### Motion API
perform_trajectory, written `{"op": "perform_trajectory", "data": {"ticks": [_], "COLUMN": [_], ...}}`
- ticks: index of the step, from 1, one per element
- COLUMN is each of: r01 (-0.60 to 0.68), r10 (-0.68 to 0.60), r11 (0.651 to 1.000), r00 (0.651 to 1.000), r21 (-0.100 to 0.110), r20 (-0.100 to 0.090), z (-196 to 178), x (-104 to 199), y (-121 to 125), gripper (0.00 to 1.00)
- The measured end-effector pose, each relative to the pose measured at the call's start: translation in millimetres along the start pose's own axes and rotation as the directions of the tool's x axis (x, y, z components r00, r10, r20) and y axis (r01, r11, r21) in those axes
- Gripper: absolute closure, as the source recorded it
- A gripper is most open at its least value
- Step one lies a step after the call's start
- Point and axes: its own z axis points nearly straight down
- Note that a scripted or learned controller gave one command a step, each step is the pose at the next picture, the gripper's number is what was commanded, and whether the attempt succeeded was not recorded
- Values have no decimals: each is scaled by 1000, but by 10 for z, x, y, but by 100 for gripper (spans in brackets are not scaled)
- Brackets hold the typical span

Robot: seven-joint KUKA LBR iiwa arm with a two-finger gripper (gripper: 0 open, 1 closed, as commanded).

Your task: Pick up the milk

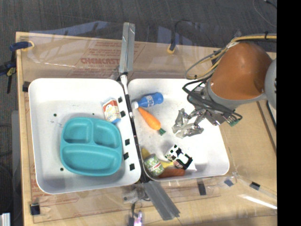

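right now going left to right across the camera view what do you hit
teal divided plate → small red and white carton → orange carrot → black and white milk carton → gripper

Floor (70, 8) is dark grey carpet with a faint diagonal weave, filling the top strip and left edge. Tabletop (61, 46) is light wood, wrapped in a clear plastic sheet (94, 55) with red lettering printed on it; the sheet wrinkles and glares along the far edge. Blue clamp (19, 46) grips the far-left corner. Metal bar (127, 48) runs from the far edge toward the middle. Black tape tabs (34, 208) sit at the near-left corner and along the near-right edge. Lighting is even, overhead, soft shadows.
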Motion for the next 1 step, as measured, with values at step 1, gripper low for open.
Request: {"op": "perform_trajectory", "data": {"ticks": [1], "r01": [-1], "r10": [1], "r11": [1000], "r00": [1000], "r21": [-1], "r20": [-1], "z": [3], "x": [6], "y": [-2], "gripper": [0]}}
